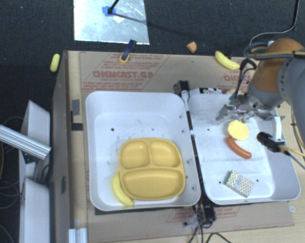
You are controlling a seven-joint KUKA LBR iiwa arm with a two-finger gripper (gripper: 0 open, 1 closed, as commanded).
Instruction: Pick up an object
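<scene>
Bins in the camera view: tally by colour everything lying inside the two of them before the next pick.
Yellow: 3 (divided tray, banana, round disc)
Orange-red: 1 (sausage)
Pale, patterned: 1 (small packet)
Total: 5

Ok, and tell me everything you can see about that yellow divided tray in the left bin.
The yellow tray is a round-cornered dish, apparently matte plastic, moulded into three compartments: two small ones side by side at the far side and one wide one nearer the camera. It lies flat, right way up, in the near right part of the left bin, close to the wall beside the other bin. A yellow banana curves along its near left corner, seemingly touching the rim.
</scene>
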